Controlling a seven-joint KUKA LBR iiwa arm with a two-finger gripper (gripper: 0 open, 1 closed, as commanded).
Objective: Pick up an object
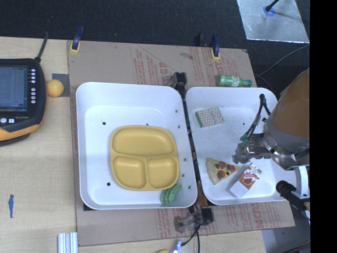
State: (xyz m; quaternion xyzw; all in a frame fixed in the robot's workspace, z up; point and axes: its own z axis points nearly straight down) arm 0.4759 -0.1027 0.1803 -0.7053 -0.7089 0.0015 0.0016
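Observation:
In the right bin lie a toy pizza slice, a small white and red carton and a flat green-edged patterned pad. My gripper hangs over the right side of this bin, just above and to the right of the pizza slice and close over the carton's top end. I see nothing held in it. The left bin bears a yellow divided plate and a small green toy at its near right corner.
A green bottle lies on the cardboard behind the right bin. A teach pendant and a yellow ball sit on the bench at the left. Clamps hold the cardboard at its far edge.

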